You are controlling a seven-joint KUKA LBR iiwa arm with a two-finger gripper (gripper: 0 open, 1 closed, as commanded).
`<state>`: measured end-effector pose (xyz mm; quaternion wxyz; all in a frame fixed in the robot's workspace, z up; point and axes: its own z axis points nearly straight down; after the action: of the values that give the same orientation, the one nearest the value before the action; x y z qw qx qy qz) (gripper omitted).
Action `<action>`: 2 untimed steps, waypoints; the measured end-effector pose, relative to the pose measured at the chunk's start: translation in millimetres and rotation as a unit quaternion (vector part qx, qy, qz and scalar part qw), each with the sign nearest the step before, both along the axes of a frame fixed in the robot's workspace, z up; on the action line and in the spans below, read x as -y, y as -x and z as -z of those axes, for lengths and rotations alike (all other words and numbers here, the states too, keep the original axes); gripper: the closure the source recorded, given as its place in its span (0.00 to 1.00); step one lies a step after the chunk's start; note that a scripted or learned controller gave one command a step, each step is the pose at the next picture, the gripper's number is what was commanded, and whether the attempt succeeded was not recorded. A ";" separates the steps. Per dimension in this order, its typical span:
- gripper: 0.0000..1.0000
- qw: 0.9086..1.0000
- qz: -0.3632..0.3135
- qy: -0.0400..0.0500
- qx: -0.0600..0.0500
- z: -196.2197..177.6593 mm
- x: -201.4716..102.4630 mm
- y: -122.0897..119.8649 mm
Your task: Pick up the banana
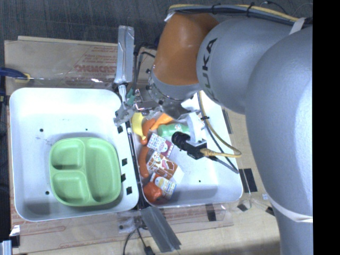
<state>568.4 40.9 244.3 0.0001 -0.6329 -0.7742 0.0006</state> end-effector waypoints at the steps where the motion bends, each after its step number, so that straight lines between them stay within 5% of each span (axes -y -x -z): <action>1: 0.00 1.000 -0.005 0.000 -0.002 53.9 76.8 35.3; 2: 0.00 0.998 0.067 0.000 -0.001 53.1 26.2 13.1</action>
<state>555.3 14.7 191.2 0.0006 -0.6837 -0.7297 0.0011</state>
